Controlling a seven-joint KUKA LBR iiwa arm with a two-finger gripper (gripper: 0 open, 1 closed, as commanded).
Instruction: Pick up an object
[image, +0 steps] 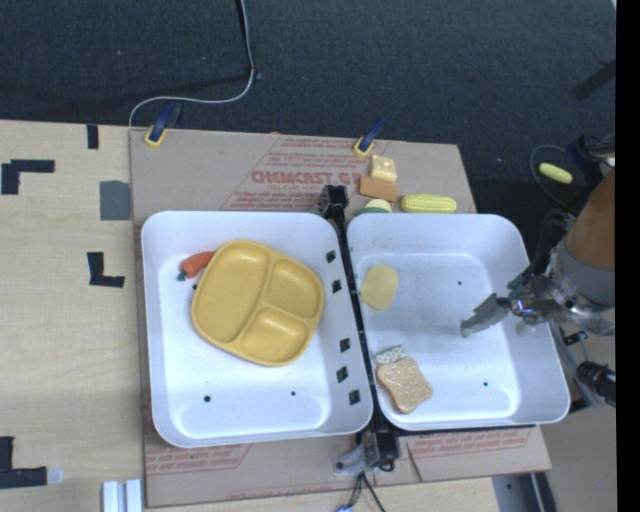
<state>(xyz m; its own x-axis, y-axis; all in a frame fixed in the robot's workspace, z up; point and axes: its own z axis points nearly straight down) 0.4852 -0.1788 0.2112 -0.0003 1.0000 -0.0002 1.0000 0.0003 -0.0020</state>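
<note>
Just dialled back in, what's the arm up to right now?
The grey arm's hand is low over the right white bin, reaching in from its right side, with nothing visibly between its fingers. In that bin lie a pale yellow round slice near the left wall and a tan toast-shaped piece toward the front. The left white bin holds a yellow divided plate with an orange carrot-like piece beside it. No object has been picked up yet.

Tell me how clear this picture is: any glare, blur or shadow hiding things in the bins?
Camera view: lighting is even, with no strong glare on the white bins. The yellow plate and the bread slice look fairly sharp. The claw is soft and dark, so its tips are hard to read. Shadows are faint.
</note>
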